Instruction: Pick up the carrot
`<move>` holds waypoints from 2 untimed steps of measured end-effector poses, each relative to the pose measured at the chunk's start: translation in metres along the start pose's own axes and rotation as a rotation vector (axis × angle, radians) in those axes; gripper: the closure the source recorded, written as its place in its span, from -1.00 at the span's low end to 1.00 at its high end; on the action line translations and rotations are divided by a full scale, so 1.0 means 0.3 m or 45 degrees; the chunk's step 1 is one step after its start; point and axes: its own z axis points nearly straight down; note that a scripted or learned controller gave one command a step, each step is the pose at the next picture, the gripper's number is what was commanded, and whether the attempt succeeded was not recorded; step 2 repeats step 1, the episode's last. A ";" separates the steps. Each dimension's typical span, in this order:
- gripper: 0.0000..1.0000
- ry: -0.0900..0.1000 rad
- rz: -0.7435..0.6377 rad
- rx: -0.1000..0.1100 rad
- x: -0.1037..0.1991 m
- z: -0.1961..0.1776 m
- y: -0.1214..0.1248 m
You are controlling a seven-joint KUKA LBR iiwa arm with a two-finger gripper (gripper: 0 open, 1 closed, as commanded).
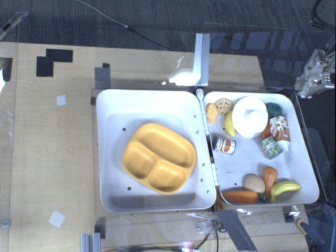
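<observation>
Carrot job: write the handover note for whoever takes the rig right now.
Gripper: parked beyond the top right corner of the right bin, above the bench, holding nothing; finger state unclear.
Carrot: lies near the front of the right bin, between the tan potato-like piece and a banana, close to or touching both. A longer orange piece lies against the front wall.
Left bin: holds the yellow divided tray.
Done: nothing; carrot not picked.
Left: reach to the carrot, grasp, lift.

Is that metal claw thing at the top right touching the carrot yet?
Apart. The camera view shows the end effector outside the right bin's far corner, while the carrot lies near the bin's front edge, with other toy foods between them.
</observation>
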 end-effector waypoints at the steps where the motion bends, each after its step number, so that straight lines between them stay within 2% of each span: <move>1: 1.00 0.024 0.071 -0.004 0.091 0.712 0.164; 2: 1.00 0.024 0.071 -0.004 0.091 0.712 0.164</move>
